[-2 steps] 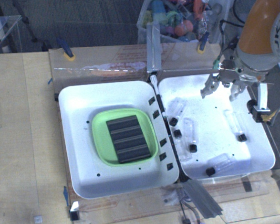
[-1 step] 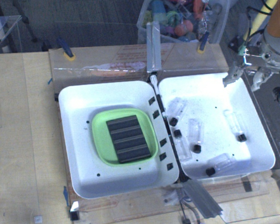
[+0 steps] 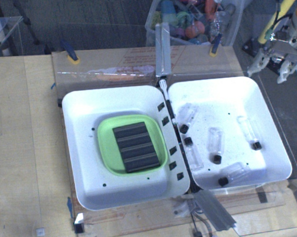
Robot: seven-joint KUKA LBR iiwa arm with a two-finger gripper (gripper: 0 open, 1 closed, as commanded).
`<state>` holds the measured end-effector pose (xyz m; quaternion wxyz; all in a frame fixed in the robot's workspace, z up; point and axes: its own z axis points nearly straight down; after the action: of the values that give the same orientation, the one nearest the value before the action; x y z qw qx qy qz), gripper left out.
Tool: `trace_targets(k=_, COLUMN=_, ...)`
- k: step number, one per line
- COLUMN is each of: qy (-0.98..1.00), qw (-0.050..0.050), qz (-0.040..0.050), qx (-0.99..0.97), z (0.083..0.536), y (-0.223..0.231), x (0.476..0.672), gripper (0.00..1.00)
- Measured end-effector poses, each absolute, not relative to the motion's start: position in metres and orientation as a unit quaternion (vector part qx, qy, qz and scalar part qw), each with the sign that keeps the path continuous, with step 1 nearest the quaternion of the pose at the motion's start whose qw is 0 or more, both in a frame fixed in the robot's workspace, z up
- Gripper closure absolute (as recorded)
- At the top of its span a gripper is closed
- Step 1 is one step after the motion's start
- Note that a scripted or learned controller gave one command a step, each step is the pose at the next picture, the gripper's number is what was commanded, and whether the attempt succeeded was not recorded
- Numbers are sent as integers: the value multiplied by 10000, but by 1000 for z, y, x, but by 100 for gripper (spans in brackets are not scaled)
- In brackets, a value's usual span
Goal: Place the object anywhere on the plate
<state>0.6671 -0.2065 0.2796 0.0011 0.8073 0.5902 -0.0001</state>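
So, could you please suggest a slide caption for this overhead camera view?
Green plate holding a black ridged block in the left bin; clear capped vials scattered in the right bin.

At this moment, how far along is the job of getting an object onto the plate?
Not visibly started. The green plate in the left bin holds a dark ridged block, but the clear bottles with black caps lie scattered in the right bin. Picking one up and moving it across is left.

Black ridged block (image 3: 136,146) on green plate (image 3: 105,144), perhaps five clear vials (image 3: 214,140) right
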Motion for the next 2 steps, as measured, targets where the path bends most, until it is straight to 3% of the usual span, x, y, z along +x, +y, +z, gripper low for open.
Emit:
trace_targets(k=1, qy=5598, qw=8, qz=0, qx=8286, z=341, y=-212, x=668, gripper=0)
trace_targets(k=2, qy=5406, qw=9, qz=0, qx=8413, z=433, y=-213, x=668, gripper=0)
